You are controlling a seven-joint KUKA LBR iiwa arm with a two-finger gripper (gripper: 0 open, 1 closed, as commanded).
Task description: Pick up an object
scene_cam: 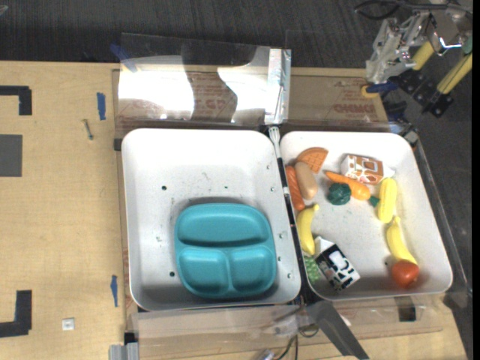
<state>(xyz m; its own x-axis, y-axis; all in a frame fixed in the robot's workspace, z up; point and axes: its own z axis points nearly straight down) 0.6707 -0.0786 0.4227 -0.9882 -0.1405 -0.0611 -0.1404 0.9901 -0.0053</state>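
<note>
My gripper (395,49) hangs above the floor beyond the far right corner of the right bin (431,223), well clear of everything in it. The right bin holds toy food: a small orange-and-white carton (363,169), a carrot (349,180), a green broccoli piece (339,194), a hot dog bun (305,179), an orange wedge (314,157), one banana (387,199) by the carton, another banana (306,228) on the left wall, a third banana (397,240), a red tomato (405,274), and a black-and-white box (338,265).
The left bin (150,171) holds a teal divided tray (223,250) at its near side. A clear plastic sheet (202,88) stands behind the left bin. Yellow and black arm parts and cables (439,66) crowd the top right corner.
</note>
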